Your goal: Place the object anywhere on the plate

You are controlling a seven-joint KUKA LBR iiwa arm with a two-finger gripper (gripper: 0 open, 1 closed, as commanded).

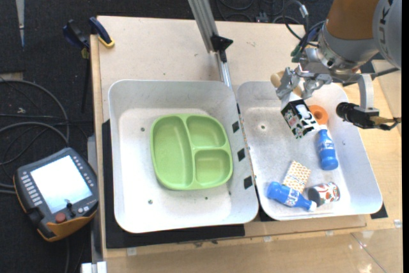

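Note:
A green divided plate point(192, 151) lies in the left bin point(128, 99), with nothing on it. My gripper point(298, 87) hangs over the back left part of the right bin point(262, 113). Directly below it is a black and white box point(299, 119), tilted, its top end close under the gripper. Whether the box is touched or lifted is unclear from this angle. An orange object point(318, 116) sits right beside the box.
The right bin also holds a blue bottle point(326, 149), a second blue bottle point(288, 195), a checkered packet point(296, 174) and a red and black can point(324, 193). A metal pole point(199, 0) slants over the bench behind the bins.

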